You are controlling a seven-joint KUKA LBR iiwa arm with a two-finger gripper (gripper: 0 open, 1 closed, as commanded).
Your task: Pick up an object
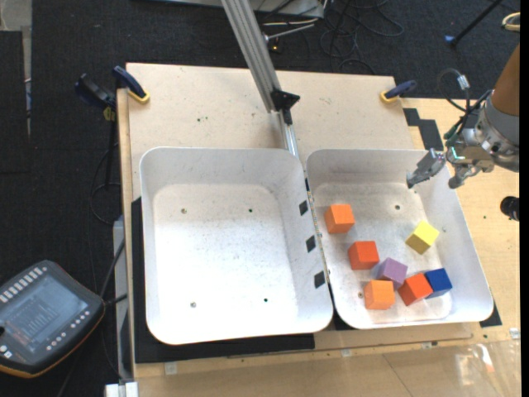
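The robot's hand (440, 170) hangs over the far right edge of the right shallow white plastic bin (463, 246), its 2 fingers spread apart with nothing between them. One finger (424, 169) points down toward the bin's far corner; the other (460, 174) sits just to its right.

All the cubes lie nearer the camera than the hand, inside the right bin, none of them touching the hand. The small yellow cube (422, 237) is the closest, lying almost straight below the hand in the picture and a little to its left. The orange cube (340, 217) sits well to the hand's left, by the bin's left wall. A red-orange cube (363, 254) lies further toward the camera and left of the hand. Beyond it, a cluster sits by the bin's near edge: a pale purple cube (393, 270), a second orange cube (379, 294) just beside it, a red cube (416, 288) and a blue cube (438, 281) touching the red one.

The left shallow white plastic bin (165, 180) lies far to the hand's left, speckled with small dark marks. Both bins rest on the pale wooden counter (215, 106).
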